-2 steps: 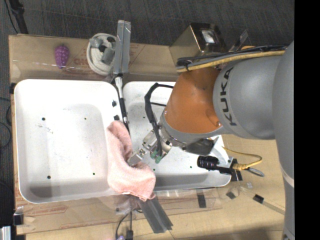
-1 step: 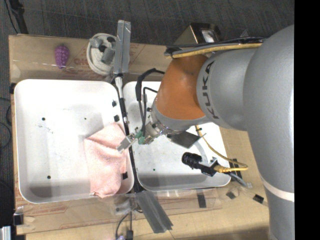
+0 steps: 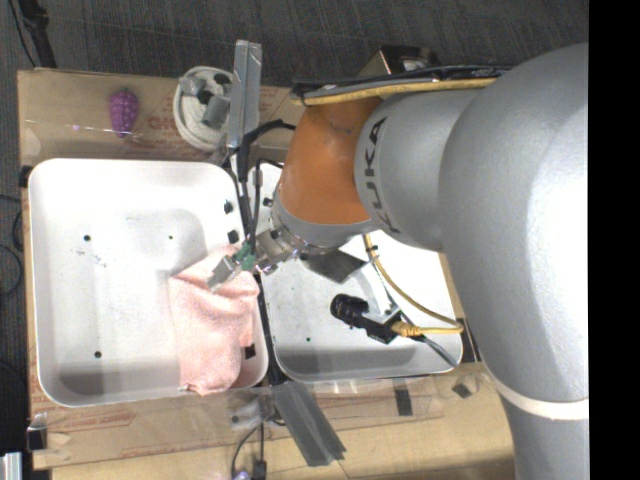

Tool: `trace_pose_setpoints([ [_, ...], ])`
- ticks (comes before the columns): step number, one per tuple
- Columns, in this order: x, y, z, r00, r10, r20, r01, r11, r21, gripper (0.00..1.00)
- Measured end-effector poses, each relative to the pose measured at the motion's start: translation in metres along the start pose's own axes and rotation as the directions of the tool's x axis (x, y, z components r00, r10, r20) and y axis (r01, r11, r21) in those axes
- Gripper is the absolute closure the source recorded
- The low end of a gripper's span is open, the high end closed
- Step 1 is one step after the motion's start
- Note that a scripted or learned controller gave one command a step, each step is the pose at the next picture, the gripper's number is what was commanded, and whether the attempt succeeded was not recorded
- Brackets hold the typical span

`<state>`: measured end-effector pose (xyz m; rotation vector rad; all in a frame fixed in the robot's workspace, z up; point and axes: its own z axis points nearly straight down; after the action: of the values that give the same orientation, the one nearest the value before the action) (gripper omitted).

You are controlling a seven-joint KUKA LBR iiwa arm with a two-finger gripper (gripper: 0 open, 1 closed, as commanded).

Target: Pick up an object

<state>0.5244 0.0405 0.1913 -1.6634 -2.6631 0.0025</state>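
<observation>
Judging by the gripper (image 3: 232, 266) at a corner of the pink cloth (image 3: 210, 333), closure cannot be told, and slippage is expected if only a fold is caught.

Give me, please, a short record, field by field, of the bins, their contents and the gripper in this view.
left bin: holds one pink cloth
pink cloth: crumpled, on the bin's right side, against the wall shared with the right bin
gripper: at the cloth's upper corner, over the dividing wall; whether it grips the cloth cannot be told
right bin: largely covered by the arm
arm: reaches in from the right
purple object: on the bench, outside both bins
</observation>
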Motion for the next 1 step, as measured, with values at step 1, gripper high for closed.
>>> trace_pose_setpoints([
  [1,-0.0001,0.0003,-0.0092,1.000,-0.006,-0.001,0.006,1.000,0.002,1.00],
])
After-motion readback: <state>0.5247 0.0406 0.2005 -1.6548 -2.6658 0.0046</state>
